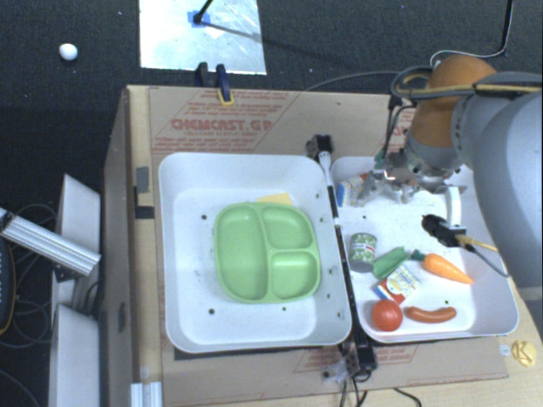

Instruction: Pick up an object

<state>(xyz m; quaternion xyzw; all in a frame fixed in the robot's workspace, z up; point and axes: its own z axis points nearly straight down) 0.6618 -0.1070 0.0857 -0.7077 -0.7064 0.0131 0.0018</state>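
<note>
Camera view: the jaws (392,184) hung low at twelve o'clock in the right bin (496,312); whether apart or together could not be told. The carrot (446,267), tomato (387,315) and sausage (431,315) lay ungrasped toward six o'clock; picking apparently remained undone.

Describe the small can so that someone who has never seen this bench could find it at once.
Look at the right-hand white bin, the one crowded with toy food. Against its left wall, beside the divider between the bins, a small can stands with a green label. It is the only cylinder there; the green vegetable touching its right side is long and tapered, and the carrot is orange.
</note>
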